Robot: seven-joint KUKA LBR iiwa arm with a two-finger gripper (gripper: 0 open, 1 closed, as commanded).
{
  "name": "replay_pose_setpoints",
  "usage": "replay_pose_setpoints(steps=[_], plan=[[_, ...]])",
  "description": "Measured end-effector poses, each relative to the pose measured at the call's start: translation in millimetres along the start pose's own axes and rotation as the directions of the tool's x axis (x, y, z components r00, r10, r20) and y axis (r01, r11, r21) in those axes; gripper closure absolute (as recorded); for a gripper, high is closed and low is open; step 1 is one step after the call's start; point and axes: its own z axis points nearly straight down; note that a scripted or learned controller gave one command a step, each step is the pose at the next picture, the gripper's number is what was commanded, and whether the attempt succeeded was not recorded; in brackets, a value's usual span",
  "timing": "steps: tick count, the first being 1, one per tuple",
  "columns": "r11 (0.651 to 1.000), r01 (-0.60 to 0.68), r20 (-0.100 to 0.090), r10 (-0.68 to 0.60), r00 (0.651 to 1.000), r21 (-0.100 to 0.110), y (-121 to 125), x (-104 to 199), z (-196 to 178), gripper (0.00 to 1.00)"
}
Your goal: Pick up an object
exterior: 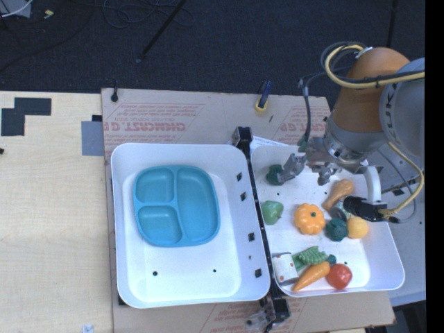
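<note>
Two white bins are sitting side by side on a cardboard sheet (pixel 208 116).

Left bin (pixel 121 220): it is holding one blue divided plate (pixel 175 205) with three compartments, lying flat toward the far left part of the floor. A bare strip of white floor is lying open along the near wall and along the right wall, next to the divider where the two bins are meeting.

Right bin (pixel 388 269): toy food is crowding it. Count, left to right:
- one dark green piece (pixel 276 175) at the far left, close to the gripper
- one light green piece (pixel 271 211), just beside the left wall
- one small white block (pixel 283 266) at the near left corner
- one green ridged piece (pixel 309 257), touching the block
- one carrot (pixel 311 275), lying tilted along the near wall
- one orange pumpkin (pixel 309 218) in the middle
- one red tomato (pixel 339 276), just beside the carrot tip
- one dark teal piece (pixel 337 229)
- one tan squash (pixel 338 192)
- one yellow piece (pixel 358 227), near the right wall

The open floor is showing mainly at the near right corner and in the gap between the pumpkin and the far wall.

The gripper (pixel 309 166) is reaching in from the right over the far part of the right bin. Its fingers are standing apart, with nothing between them; the left one is sitting just beside the dark green piece.
</note>
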Motion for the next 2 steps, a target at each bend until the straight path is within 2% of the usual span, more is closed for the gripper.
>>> replay_pose_setpoints(steps=[1,2], plan=[[1.0,0.002,0.001,-0.002,1.0,-0.014,3,0,-8,0.0],[1.0,0.005,0.001,-0.005,1.0,-0.009,12,4,48,0.0]])
